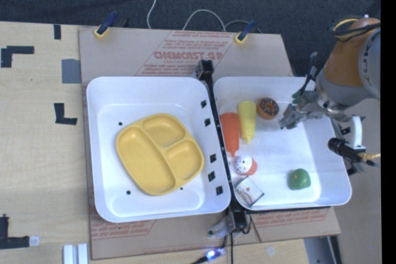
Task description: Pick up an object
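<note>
- The tool (289, 120) hangs over the right bin (322, 195), at about 2 o'clock within it; whether it is released or clenched I cannot tell.
- Just at its 10 o'clock lies a brown round object (268, 107), apart from it.
- Yellow bottle (247, 120) and orange bottle (230, 132) lie side by side near the divider.
- A green object (299, 178) sits at the bin's 5 o'clock.
- A yellow sectioned plate (159, 152) rests in the left bin (102, 195).

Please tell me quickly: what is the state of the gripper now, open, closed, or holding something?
Gripper: cannot be told; it sits over the right bin, just right of the brown donut, with nothing visibly held.
</note>
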`<state>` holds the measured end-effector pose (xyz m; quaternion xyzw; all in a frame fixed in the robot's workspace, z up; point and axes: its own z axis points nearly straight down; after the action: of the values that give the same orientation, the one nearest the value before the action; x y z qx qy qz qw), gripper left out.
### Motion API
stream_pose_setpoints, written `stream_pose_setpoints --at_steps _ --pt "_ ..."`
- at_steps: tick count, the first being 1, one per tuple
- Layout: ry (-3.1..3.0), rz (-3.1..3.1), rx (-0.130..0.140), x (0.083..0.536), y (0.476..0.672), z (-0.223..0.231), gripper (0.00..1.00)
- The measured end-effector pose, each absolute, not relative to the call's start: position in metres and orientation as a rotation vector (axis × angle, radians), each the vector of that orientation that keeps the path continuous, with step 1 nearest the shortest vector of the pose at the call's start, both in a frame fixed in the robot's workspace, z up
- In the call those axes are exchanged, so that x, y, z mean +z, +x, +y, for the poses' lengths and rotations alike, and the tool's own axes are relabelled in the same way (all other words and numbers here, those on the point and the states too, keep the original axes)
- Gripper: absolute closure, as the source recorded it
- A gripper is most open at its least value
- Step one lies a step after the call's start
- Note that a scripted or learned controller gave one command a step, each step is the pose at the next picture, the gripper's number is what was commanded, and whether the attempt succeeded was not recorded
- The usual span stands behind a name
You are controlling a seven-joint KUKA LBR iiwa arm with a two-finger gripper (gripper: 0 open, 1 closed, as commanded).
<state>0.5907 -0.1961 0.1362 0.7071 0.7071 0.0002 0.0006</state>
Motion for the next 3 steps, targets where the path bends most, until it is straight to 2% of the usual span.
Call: stream_pose_setpoints --at_steps 1,2,3 --pt "2.219 2.222 0.000 0.177 0.593 -0.196 1.00" --pt "2.217 2.220 0.002 0.239 0.589 -0.198 1.00" --pt "2.216 2.230 0.000 0.238 0.607 -0.151 1.00"
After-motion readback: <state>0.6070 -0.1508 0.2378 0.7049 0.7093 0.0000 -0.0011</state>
